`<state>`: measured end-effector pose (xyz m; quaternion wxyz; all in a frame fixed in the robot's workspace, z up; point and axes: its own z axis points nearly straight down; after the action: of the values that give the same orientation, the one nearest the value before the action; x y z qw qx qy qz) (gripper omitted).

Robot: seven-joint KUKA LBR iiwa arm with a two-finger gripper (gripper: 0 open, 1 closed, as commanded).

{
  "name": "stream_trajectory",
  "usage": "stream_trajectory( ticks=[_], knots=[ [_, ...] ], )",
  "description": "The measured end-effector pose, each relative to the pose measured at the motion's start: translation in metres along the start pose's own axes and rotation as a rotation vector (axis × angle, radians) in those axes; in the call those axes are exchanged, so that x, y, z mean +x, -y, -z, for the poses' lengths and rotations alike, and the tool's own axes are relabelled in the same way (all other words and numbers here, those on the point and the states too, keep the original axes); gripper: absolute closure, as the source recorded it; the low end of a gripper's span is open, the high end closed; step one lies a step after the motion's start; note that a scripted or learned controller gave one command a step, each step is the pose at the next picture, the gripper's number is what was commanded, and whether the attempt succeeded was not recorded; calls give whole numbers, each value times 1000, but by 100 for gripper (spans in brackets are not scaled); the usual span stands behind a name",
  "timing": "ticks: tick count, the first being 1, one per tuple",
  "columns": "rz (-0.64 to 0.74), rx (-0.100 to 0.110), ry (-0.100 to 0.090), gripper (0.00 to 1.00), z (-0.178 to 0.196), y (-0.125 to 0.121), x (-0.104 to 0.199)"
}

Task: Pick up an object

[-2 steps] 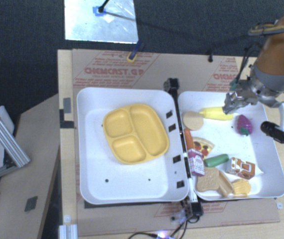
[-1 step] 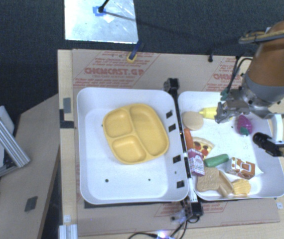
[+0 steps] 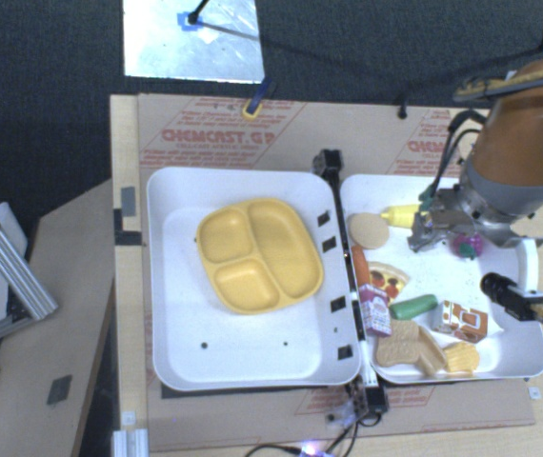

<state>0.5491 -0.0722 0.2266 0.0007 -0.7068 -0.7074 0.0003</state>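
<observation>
The right bin (image 3: 529, 350) holds several toy foods: a beige egg-shaped piece (image 3: 369, 229), a yellow piece (image 3: 400, 217), a purple piece (image 3: 466, 247), an orange stick (image 3: 359, 265), a pizza slice (image 3: 387, 281), a green cucumber (image 3: 413, 306), a red-and-white packet (image 3: 376, 314), a small printed box (image 3: 464, 322), a tan bread shape (image 3: 410, 347) and a ridged chip (image 3: 459, 357). My gripper (image 3: 426, 235) hangs low over the bin's back part, between the yellow piece and the purple piece. Nothing shows between its tips.
The left bin (image 3: 176, 350) holds a yellow divided plate (image 3: 257, 253). A black divider (image 3: 340, 255) runs between the bins. A black fitting (image 3: 506, 296) sits at the right bin's right side. The arm's grey body (image 3: 524, 160) overhangs the right bin's back corner.
</observation>
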Motion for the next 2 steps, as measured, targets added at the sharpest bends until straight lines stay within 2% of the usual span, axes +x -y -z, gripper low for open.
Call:
stream_trajectory(
  ticks=[1, 2],
  knots=[
    [6, -4, 0, 100, 3, -10, 15],
    [0, -1, 1, 100, -12, -12, 9]
  ],
)
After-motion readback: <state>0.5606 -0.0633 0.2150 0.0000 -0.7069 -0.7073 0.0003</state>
